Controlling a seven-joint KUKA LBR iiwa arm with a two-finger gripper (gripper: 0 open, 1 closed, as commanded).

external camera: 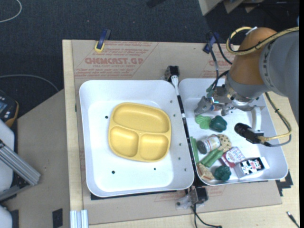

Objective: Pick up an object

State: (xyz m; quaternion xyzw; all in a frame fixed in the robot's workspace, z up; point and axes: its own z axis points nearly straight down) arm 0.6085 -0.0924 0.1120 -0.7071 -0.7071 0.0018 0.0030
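My gripper point(214, 107) hangs over the back left part of the right bin point(275, 127), its two grey fingers apart and nothing between them. Just in front of it and below lie a light green piece point(204, 122) and a dark teal lump point(218, 124), neither touched by the fingers. Further forward lie a small jar with a silver lid point(209, 144), a long green piece point(210, 156), a dark green lump point(222, 173), a pink packet point(233, 155) and a black-and-white box point(250, 165).
The left bin point(95, 170) holds a yellow divided plate point(139, 130). The arm's orange band and grey body point(256, 61) cover the right bin's back right. The bins' shared wall point(183, 122) runs just left of the gripper.
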